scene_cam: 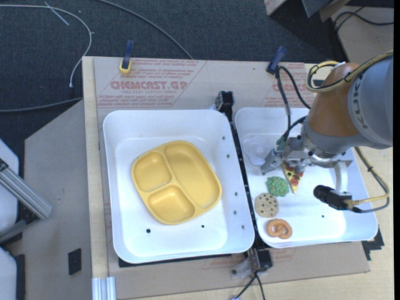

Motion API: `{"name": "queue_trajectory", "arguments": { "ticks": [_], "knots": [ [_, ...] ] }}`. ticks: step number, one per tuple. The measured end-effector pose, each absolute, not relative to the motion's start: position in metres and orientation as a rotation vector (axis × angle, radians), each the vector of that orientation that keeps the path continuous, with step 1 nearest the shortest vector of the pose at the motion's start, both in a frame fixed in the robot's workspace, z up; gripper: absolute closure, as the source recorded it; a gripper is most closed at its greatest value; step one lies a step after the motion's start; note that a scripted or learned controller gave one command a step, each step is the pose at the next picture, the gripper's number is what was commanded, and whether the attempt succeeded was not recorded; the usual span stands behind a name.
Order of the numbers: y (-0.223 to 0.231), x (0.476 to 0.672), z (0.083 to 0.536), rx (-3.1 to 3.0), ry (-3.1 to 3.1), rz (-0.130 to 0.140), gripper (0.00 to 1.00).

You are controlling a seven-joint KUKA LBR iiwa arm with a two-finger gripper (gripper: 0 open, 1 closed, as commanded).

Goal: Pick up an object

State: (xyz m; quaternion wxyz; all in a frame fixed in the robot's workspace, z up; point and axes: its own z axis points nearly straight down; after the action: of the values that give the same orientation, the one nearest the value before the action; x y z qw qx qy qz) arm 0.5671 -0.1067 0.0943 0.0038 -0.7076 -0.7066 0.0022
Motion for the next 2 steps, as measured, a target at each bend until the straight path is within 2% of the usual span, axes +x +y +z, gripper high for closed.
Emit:
{"name": "queue_trajectory", "arguments": {
  "ticks": [1, 2],
  "knots": [
    [-0.106, 0.57, 0.109, -2.221, -2.22, -0.002, 1.0],
    [-0.116, 0.567, 0.16, -2.225, -2.223, -0.004, 1.0]
  ]
}}
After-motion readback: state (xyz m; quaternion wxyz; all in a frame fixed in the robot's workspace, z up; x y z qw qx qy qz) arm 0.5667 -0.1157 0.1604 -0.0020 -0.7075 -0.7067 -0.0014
